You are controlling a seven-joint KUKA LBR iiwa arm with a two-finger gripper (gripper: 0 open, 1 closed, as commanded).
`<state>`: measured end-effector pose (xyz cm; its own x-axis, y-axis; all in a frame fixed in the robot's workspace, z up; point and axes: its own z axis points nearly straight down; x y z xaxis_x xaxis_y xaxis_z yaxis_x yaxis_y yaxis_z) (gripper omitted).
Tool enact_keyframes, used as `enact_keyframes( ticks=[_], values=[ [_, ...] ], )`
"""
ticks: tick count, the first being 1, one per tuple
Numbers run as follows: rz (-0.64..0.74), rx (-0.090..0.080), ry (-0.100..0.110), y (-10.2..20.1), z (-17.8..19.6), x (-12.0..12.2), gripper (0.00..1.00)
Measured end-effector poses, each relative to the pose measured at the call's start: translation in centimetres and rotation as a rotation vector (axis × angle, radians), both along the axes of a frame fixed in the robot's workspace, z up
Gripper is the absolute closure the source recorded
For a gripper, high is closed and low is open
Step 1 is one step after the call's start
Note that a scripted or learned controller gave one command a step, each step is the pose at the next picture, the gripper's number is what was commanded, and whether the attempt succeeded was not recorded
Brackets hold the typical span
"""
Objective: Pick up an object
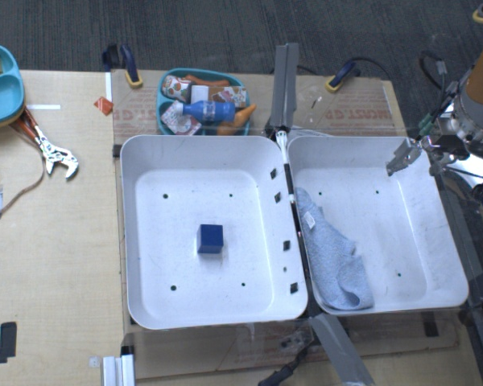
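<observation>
We see the blue block (211,239) near the middle of the left bin (137,215). A grey cloth (332,260) lies along the right bin's (435,240) left edge. The end effector (410,155) hovers at that bin's far right corner.

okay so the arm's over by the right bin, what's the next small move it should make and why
Probably swing the gripper left and down toward the grey cloth, the nearer object, lying in the right bin. The gripper sits at that bin's upper right rim, apart from everything; the blue block is in the left bin.
</observation>
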<state>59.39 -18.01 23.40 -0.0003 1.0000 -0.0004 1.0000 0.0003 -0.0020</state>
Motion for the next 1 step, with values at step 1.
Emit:
enact_keyframes(
  ticks=[1],
  values=[
    [-0.132,0.000,0.000,-3.63,-5.45,-2.34,0.00]
  ],
)
